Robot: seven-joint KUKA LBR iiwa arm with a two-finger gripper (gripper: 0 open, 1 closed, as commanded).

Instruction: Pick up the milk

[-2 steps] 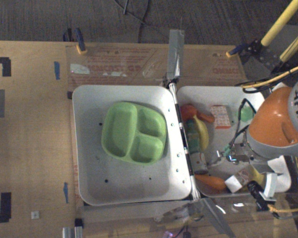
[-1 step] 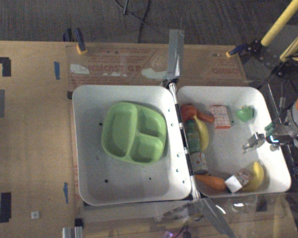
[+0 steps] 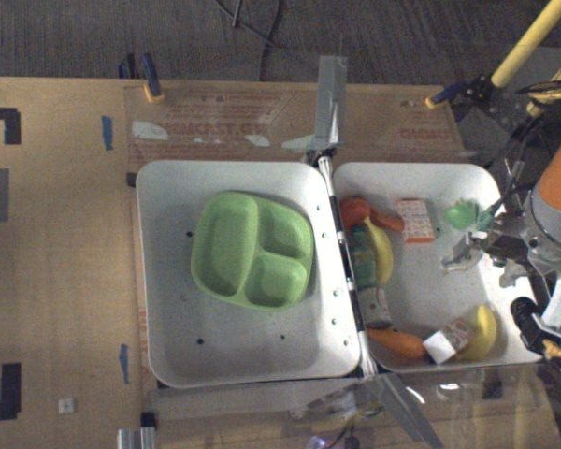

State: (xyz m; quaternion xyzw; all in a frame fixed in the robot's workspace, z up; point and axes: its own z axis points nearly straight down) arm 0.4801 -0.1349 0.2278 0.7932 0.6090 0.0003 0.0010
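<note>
Milk (image 3: 446, 341) by banana (image 3: 483, 333), rt bin (image 3: 421, 288) front | claw (image 3: 467, 251) above bin, empty, fingers apart

1. Arm (image 3: 553, 213): cut off by right edge, beyond the right bin (image 3: 421, 181)
2. Gripper (image 3: 467, 249), over right bin's right half: blurred, finger state unreadable
3. Bottle (image 3: 366, 274), along right bin's left wall: label too small to read
4. Small carton (image 3: 415, 220), right bin's upper middle: print illegible
</note>
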